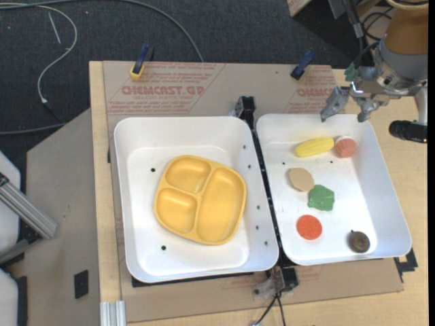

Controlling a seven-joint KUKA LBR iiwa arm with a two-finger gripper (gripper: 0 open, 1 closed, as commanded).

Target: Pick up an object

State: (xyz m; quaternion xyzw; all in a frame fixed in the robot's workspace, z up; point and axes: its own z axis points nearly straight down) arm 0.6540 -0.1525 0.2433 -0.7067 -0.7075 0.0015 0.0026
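I see the pincer poised with fingers spread and holding nothing over the far rim of the right bin, presumably staged to descend on the loose items there, the nearest being the yellow corn.

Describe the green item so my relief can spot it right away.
Look in the right bin, the one without the yellow tray. Near its middle, just below the tan piece and above the red disc, sits the green item. It is the only green thing there.
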